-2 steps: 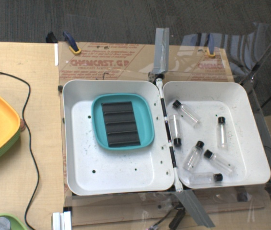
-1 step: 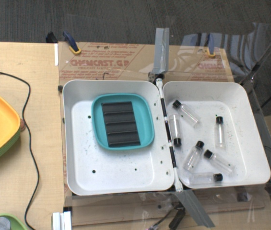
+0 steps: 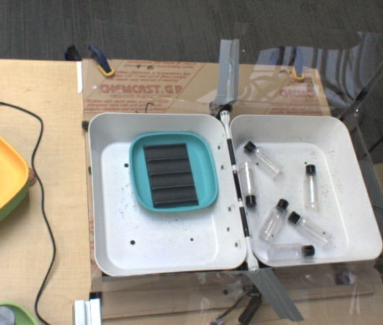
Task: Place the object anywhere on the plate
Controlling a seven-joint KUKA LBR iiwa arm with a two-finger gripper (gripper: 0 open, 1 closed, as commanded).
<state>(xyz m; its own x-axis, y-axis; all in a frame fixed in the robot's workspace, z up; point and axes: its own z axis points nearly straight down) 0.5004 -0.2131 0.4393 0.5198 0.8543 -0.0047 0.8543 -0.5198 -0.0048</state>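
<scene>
Since every vial [image 3: 262,157] lies loose in the right bin [image 3: 340,131] and the plate [image 3: 208,175] sits near the left bin's [image 3: 110,181] back edge, picking comes first; the gripper's state can't be told.

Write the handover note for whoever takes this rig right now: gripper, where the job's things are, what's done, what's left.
Gripper: no reading to pass on from the camera view.
Plate: teal, in the left bin, with a dark ribbed insert on it.
Objects: six clear vials with black caps lie loose in the right bin, for instance one near the top and one at the bottom edge.
Done: no vial is on the plate.
Left: pick a vial from the right bin and set it anywhere on the plate.
</scene>
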